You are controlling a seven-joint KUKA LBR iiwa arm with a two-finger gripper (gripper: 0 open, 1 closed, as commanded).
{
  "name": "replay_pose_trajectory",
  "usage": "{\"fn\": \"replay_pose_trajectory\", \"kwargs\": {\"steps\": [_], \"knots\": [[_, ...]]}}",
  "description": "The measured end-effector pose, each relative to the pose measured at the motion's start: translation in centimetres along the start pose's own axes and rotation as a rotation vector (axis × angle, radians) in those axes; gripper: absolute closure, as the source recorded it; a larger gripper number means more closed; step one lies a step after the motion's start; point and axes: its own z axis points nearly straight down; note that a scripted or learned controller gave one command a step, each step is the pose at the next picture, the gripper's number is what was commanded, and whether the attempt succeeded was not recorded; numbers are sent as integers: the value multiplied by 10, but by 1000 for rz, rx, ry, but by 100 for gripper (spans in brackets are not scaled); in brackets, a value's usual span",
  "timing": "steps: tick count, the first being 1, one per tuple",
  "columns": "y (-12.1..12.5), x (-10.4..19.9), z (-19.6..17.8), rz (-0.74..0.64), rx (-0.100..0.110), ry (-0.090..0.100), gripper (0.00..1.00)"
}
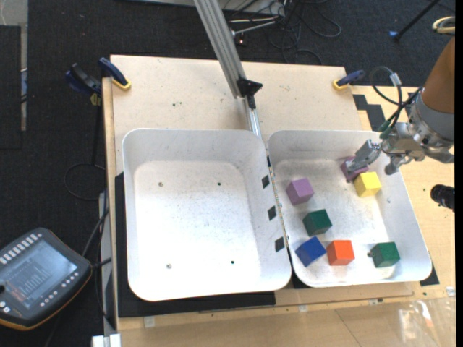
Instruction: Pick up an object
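- Here I am, reaching in over the right bin (416, 226), my gripper (379, 157) low at the far right corner, close above the floor.
- Right under me: a yellow cube (367, 183), and just beside it, up and to the left, a small mauve piece (352, 168). I judge one of these two is my target.
- The mauve piece lies right at my gripper's tip. Block or part of my own tooling? I can't tell from this angle.
- My grip: I can't tell how wide it is, and I see nothing clearly clamped in it. So I claim no catch.
- The others lie well apart from me on the bin floor: purple cube (300, 190), dark green cube (317, 222), blue cube (310, 251) touching or nearly touching the orange cube (340, 252), and a green cube (385, 254) in the near right corner.
- The left bin (134, 194) plays no part in this.
- Progress, as I judge it: the approach is done and I'm down at picking height. Not yet done are a sure close on a block and the lift clear of the bin. Nothing is off the floor yet, as far as I can see.
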Motion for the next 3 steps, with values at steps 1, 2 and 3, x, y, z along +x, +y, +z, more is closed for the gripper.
{"fn": "replay_pose_trajectory", "kwargs": {"steps": [1, 2, 3], "knots": [[0, 0, 0, 1, -1, 0, 0], [-2, 1, 64, 2, 6, 1, 0], [7, -1, 117, 2, 4, 1, 0]]}}
